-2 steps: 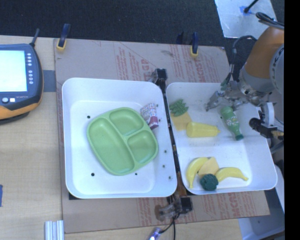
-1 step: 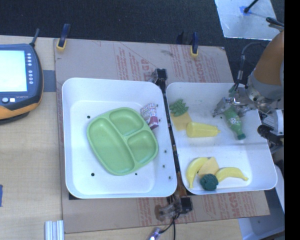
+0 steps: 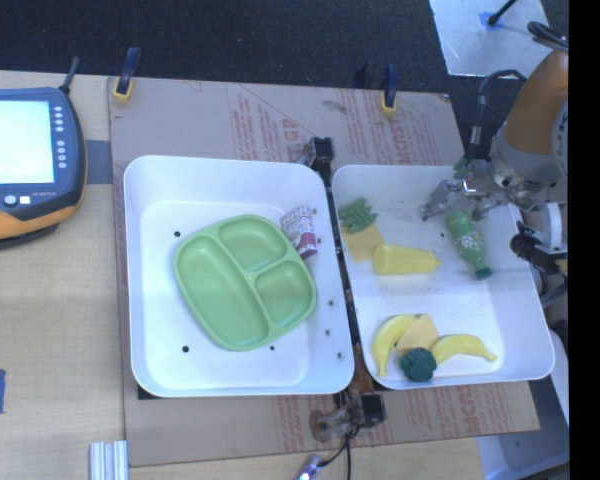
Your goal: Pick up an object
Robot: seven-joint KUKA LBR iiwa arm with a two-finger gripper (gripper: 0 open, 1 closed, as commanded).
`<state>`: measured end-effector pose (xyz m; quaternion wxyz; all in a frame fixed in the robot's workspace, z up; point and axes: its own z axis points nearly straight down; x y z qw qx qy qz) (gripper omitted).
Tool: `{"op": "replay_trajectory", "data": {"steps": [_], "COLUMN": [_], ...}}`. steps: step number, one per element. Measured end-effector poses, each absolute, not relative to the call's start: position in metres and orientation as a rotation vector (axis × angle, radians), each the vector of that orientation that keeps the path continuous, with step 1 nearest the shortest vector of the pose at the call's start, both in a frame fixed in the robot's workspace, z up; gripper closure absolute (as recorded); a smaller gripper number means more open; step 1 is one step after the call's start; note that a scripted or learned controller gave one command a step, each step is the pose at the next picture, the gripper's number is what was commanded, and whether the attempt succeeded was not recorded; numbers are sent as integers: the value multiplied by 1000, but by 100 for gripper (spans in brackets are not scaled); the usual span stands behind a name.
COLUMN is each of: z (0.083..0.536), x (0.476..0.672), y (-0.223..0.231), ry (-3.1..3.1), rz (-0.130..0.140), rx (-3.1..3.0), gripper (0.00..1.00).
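gripper poised over the green bottle in the right bin

while the arm [image 3: 535, 108] reaches in from the right edge, its grey body and orange band are seen above the far right corner of the right bin [image 3: 510, 368]. the gripper [image 3: 462, 200] is held low over that bin's upper right part, with its metal fingers [image 3: 438, 204] spread apart to either side. a green bottle [image 3: 467, 242] is laid just below the fingertips, its cap end turned toward the near side; whether it is touched by the fingers cannot be told, and nothing is seen pinched between them.

in the same bin a yellow wedge [image 3: 403, 260] is placed near the middle, with a small green leafy piece [image 3: 357, 212] and a yellow block [image 3: 362, 240] beside it at the left wall. two bananas [image 3: 460, 348] and a dark green ball [image 3: 417, 365] are gathered at the near edge.

the left bin [image 3: 150, 348] is occupied by a green divided plate [image 3: 244, 281], and a small red-and-white packet [image 3: 301, 230] is set just beside the plate's upper right rim. a tablet with an orange case [image 3: 25, 163] is rested on the bench at the far left.
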<state>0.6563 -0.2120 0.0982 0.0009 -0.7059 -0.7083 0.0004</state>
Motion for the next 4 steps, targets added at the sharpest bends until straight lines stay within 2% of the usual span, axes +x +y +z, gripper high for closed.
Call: {"op": "replay_trajectory", "data": {"steps": [2,3,4], "z": [95,92,92], "x": [656,628,656], "y": [-212,-211,-212], "ry": [-2226,-2224,-2224], "rz": [1,5,2], "rx": [-2215,-2215,-2216], "gripper": [0,0,0]}}
